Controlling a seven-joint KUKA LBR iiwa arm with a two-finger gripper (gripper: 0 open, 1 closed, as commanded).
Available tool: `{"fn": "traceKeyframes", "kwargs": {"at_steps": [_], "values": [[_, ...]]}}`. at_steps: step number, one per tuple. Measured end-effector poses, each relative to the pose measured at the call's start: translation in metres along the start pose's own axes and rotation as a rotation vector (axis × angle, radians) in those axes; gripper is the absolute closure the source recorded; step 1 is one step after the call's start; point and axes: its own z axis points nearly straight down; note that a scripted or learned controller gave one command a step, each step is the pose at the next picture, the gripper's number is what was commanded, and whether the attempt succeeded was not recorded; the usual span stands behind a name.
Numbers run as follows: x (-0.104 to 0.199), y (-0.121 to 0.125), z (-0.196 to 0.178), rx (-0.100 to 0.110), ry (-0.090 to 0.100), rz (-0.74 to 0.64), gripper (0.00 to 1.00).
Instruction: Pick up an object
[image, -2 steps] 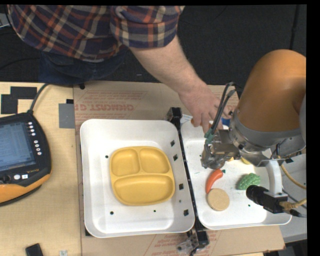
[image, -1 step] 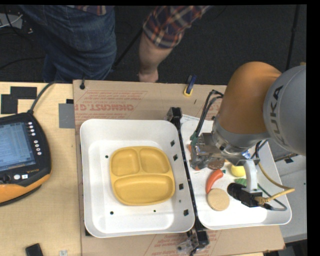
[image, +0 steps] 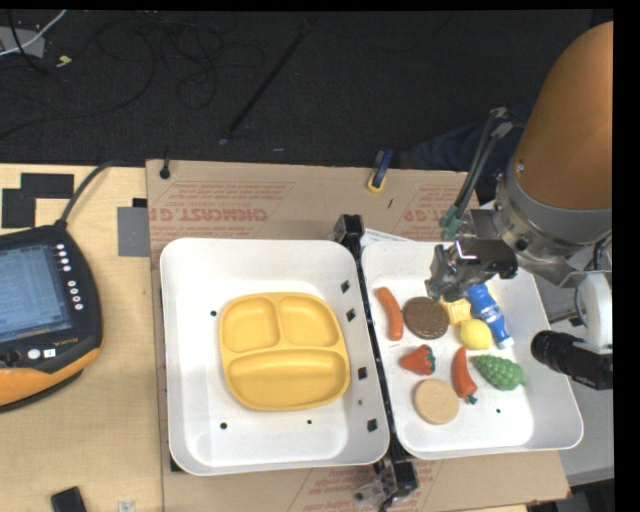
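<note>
"Two bins, so where is the toy food?"

"It sits in the right bin (image: 560, 425). I cannot tell how the fingers (image: 450, 283) stand, just above the brown cookie (image: 426, 318). Next, they go down and squeeze."

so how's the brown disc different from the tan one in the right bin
The brown disc is dark chocolate brown; the tan disc is pale beige. The brown disc lies just below the gripper, near the bin's far end; the tan disc lies apart from it, nearer the front edge. The brown disc looks slightly larger. Both are round, flat, and in the right bin.
</note>
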Motion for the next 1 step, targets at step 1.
{"fn": "traceKeyframes", "kwargs": {"at_steps": [1], "values": [[0.0643,0.0018,-0.0581,0.008,-0.001,-0.004,1.0]]}}
